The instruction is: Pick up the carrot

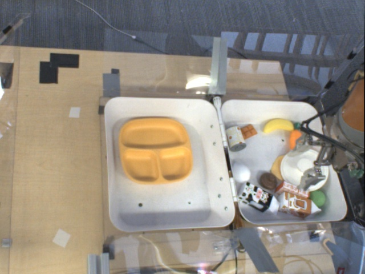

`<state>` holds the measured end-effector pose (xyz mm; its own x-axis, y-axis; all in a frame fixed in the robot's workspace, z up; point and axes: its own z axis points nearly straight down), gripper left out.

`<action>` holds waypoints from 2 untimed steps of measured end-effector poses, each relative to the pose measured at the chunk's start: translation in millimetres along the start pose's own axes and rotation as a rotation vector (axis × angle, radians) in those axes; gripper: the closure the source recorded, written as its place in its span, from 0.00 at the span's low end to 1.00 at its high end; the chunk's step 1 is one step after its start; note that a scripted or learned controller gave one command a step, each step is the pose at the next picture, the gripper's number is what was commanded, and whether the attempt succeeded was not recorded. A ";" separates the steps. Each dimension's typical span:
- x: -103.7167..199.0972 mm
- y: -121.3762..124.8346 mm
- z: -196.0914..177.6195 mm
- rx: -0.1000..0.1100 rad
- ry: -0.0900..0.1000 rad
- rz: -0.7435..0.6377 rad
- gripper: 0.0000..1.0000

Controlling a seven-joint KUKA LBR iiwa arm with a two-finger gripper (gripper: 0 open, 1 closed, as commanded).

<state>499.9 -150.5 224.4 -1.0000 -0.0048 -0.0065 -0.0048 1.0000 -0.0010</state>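
Note:
The carrot [294,138] is a small orange piece with a green top. It lies in the right bin [251,153], near the far right, between a banana [278,125] and a white bowl [297,165]. My gripper [314,173] hangs over the right side of that bowl, a little nearer the front than the carrot and apart from it. Nothing can be seen held in it. The arm's grey and orange wrist [351,116] enters from the right edge.
The right bin also holds a tin can [234,138], a brown cracker [248,132], a white egg [242,173], a chocolate donut [268,181], a black-and-white carton [256,197], a red box [295,203] and a green ball [318,198]. An orange divided tray [155,150] lies in the left bin [120,204].

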 end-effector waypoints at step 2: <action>-126.7 59.5 87.2 -0.002 -0.002 0.206 0.00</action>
<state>626.9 -90.5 138.0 -0.9797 0.2001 -0.0085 0.2001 0.9798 0.0030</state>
